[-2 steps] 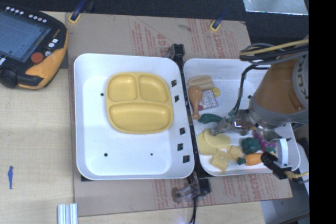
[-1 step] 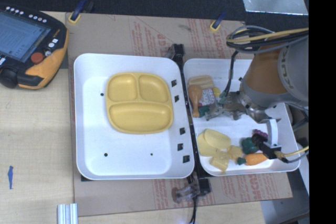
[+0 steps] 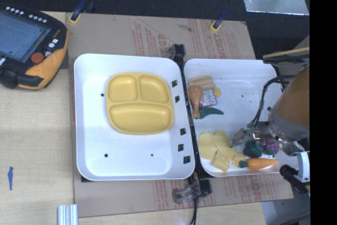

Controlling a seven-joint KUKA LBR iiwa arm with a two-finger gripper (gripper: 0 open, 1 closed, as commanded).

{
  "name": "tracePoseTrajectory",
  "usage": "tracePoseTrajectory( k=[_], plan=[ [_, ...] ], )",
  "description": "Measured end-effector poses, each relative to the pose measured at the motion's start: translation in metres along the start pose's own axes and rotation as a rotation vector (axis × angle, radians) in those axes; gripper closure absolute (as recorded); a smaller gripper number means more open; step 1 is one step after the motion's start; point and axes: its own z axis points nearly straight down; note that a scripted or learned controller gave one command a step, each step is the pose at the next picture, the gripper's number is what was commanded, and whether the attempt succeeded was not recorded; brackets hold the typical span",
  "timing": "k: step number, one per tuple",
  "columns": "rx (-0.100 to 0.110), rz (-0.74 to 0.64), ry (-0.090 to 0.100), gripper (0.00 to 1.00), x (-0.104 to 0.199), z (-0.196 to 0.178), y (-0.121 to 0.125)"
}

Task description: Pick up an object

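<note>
The right bin (image 3: 237, 74) holds several toy foods. A tan bun with a printed card (image 3: 202, 91) lies at its upper left, with a green pepper (image 3: 209, 111) just below. Pale yellow slices (image 3: 217, 149) sit at the lower left. An orange carrot (image 3: 260, 164) lies along the front wall, beside a dark green piece (image 3: 251, 149) and a purple piece (image 3: 270, 145). My gripper (image 3: 251, 138) is low in the bin's lower right, right over the green and purple pieces. The arm hides part of them.
The left bin (image 3: 89, 160) holds a yellow divided plate (image 3: 140, 103). A teach pendant (image 3: 29, 47) lies on the bench at the far left. Black clips run down the wall between the bins. A cable loops by the arm at the right bin's right side.
</note>
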Motion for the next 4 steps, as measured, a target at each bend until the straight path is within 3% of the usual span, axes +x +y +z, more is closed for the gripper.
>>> tracePoseTrajectory(
  k=[1, 2, 3, 4],
  plan=[
    [-0.011, -0.017, -0.001, 0.00, 0.073, 0.003, 0.074],
    [-0.002, -0.015, -0.003, 0.00, 0.048, 0.001, 0.182],
    [0.009, -0.017, 0.000, 1.00, 0.049, -0.007, 0.177],
    [-0.005, -0.012, 0.002, 1.00, 0.098, -0.102, 0.091]
  ],
)
